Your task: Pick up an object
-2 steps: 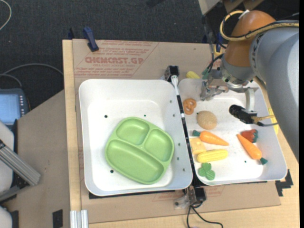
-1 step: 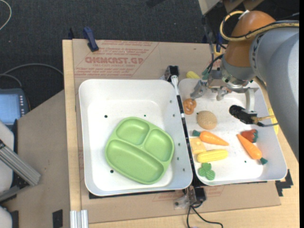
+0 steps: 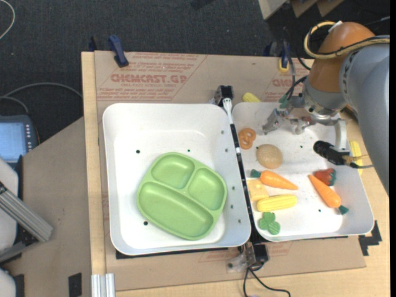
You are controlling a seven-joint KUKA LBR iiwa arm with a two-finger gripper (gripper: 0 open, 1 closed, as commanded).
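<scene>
The right bin holds toy foods: an orange ring, a tan round potato, a carrot, a second carrot, a red piece, a corn cob, a pale yellow piece and a green leafy piece. My gripper hangs over the bin's far end, above and right of the potato and the ring. Its two grey fingers stand apart, open, with nothing between them.
The left bin bears a green divided plate. A yellow piece lies at the right bin's far rim. The grey arm comes in from the upper right over the bin's right side. A black divider runs between the bins.
</scene>
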